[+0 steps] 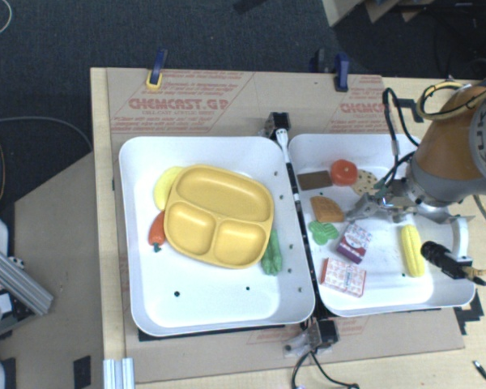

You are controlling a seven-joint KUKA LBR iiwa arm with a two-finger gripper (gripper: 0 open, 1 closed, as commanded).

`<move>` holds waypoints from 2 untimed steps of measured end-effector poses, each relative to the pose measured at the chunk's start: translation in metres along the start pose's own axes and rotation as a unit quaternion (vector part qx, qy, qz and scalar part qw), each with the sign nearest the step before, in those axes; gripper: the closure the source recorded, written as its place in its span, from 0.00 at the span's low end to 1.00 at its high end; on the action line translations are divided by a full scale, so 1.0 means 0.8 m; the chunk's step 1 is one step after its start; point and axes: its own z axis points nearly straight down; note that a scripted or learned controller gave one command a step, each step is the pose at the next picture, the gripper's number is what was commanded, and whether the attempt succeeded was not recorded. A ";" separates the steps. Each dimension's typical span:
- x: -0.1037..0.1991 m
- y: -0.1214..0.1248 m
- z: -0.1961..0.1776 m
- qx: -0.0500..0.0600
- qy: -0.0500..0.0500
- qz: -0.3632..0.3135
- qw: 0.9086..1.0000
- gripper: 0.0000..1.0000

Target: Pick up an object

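Grey arm w/ orange band (452, 140) is reaching in from the right over the right-hand shallow white bin (389, 302), wrist bending down and leftward so the metal jaws are hanging low over the bin's middle. Can't tell whether jaws are open or closed; nothing is visibly sitting between them.

Small purple-and-white packet (355, 242) is lying just below-left of the jaws, slightly tilted, long axis running roughly near-to-far. Orange-brown bread-like piece (328, 210) is sitting just left of the jaws, w/ a green leafy plastic piece (324, 232) beside it. Yellow corn cob (411, 250) is lying to the right of the jaws, under the wrist, long axis running near-to-far. Red-and-white checkered flat packet (343, 275) is lying further toward the near rim. Beyond the jaws, a round red tomato-like toy (343, 171), a speckled beige disc (364, 181) and a brown rectangular block (314, 180) are sitting in a row.

Well left of the jaws, the left-hand white bin (211, 306) is holding a yellow three-compartment plastic tray (219, 215), w/ a yellow curved piece (165, 186), a red-orange pepper (157, 230) and a green item (271, 256) at its edges.

Both bins are resting on a tan board tabletop (227, 100) w/ red print, clamped at the far edge; dark carpet floor (105, 14) is lying beyond.
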 end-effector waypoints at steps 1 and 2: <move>0.000 -0.002 -0.012 0.002 0.000 0.000 1.000 1.00; -0.009 0.007 -0.072 0.001 -0.001 -0.001 1.000 1.00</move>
